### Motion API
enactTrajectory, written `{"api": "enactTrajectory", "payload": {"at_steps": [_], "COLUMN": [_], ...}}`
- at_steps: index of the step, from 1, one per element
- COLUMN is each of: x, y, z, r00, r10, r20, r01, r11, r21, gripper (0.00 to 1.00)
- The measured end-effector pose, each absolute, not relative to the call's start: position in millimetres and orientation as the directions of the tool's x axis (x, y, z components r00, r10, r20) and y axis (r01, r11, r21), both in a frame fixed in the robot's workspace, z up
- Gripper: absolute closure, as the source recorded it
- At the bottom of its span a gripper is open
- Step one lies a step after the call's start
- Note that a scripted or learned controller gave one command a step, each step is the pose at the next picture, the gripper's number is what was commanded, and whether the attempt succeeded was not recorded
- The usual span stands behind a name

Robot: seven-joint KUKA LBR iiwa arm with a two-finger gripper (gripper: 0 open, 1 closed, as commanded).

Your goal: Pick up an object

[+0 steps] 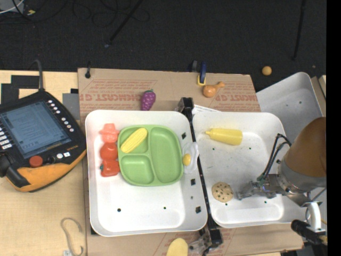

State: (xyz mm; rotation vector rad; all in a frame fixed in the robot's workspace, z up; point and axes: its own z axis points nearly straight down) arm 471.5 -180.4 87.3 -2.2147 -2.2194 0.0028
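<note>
In the right bin point(266, 217), a round speckled cookie point(222, 192) lies near the front left and a yellow mustard bottle point(225, 136) lies at the back. My gripper point(246, 192) is low in this bin, just right of the cookie, with the grey arm point(306, 164) behind it. Nothing is visibly held. The left bin point(138, 217) holds a green divided plate point(152, 164) with a yellow corn cob point(132, 139) on it. A red toy bottle point(108, 151) lies left of the plate, and a small yellow piece point(187, 159) sits at its right edge.
A teach pendant point(37, 137) rests on the bench at left. Purple grapes point(148, 99) and an orange gourd point(211, 89) lie on the cardboard behind the bins. A yellow lemon point(177, 246) sits in front of them. A white panel point(298, 97) stands at the right.
</note>
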Motion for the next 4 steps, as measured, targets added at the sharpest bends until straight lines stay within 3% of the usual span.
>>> {"api": "enactTrajectory", "payload": {"at_steps": [1,3,4], "x": [471.7,475.7,476.2], "y": [-182.7,-172.5,-173.5], "z": [100.1,204.7,228.8], "r00": [0.005,0.0,0.0], "r10": [1.0,1.0,1.0], "r20": [0.002,-0.001,0.0], "r01": [1.0,1.0,1.0], "r11": [-0.005,0.0,0.0], "r21": [-0.003,0.003,0.001], "gripper": [1.0,1.0,1.0]}}
